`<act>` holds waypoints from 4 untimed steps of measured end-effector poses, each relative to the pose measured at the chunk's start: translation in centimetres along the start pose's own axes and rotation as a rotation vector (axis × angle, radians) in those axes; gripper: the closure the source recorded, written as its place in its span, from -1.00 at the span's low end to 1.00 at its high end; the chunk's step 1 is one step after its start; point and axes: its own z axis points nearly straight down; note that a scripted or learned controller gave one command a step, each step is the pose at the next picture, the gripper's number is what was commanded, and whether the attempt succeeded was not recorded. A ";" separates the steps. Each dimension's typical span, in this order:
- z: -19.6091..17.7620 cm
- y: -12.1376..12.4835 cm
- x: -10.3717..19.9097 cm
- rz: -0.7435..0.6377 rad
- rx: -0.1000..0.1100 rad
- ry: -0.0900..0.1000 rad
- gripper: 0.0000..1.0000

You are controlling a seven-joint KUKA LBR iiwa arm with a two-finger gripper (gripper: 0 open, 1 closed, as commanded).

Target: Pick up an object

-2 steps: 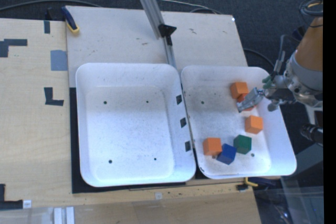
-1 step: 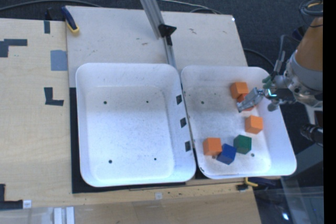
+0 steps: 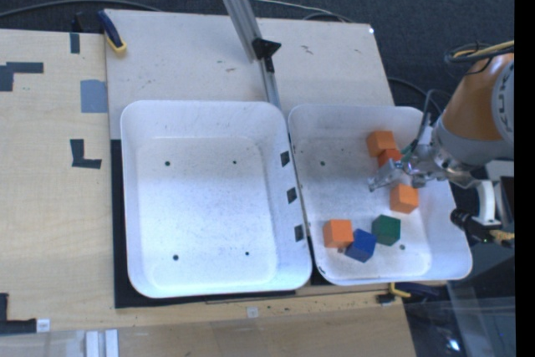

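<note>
Tool (image 3: 386, 177) in rt bin (image 3: 334, 130), btwn orange blocks (image 3: 382, 144)

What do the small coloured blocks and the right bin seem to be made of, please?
The orange blocks, blue block and green block look like painted wood or matte plastic: flat, even colour with no glare. The right bin looks like moulded white plastic, with rounded corners and a speckled, scuffed floor.

My arm (image 3: 481, 117) is chunky and rounded, grey with a fat orange band, a yellow cable looped on top, ending in a small metal gripper (image 3: 386, 177).
</note>
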 end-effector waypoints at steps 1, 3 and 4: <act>2.4 12.0 1.4 -0.002 0.002 0.004 -1.00; 1.7 8.2 5.3 -0.004 0.003 0.002 1.00; -7.9 7.2 12.7 -0.008 -0.006 0.006 1.00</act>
